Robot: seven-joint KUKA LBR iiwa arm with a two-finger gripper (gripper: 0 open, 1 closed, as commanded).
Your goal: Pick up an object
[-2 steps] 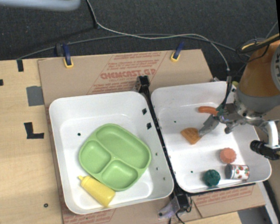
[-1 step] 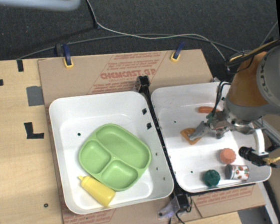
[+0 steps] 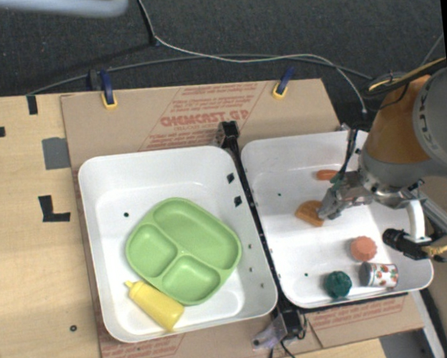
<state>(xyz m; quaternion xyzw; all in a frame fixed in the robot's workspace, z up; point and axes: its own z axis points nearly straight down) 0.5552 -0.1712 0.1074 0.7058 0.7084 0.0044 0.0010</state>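
Note:
In the right bin (image 3: 286, 167), my gripper (image 3: 328, 205) reaches in from the right and hangs over a tan-orange wedge (image 3: 308, 214) near the bin's middle. Its tips sit at the wedge's right end, touching or just above it. A small orange carrot-like piece (image 3: 326, 175) lies just behind the gripper. Closer to the front are a salmon ball (image 3: 364, 247), a dark green lump (image 3: 337, 283) and a small patterned can (image 3: 379, 275). Nothing is seen lifted between the fingers.
The left bin (image 3: 96, 189) holds a green divided plate (image 3: 184, 249) and a yellow bottle (image 3: 154, 304) at its front left. A black divider (image 3: 251, 211) runs between the bins. Cables cross the dark backdrop and cardboard behind.

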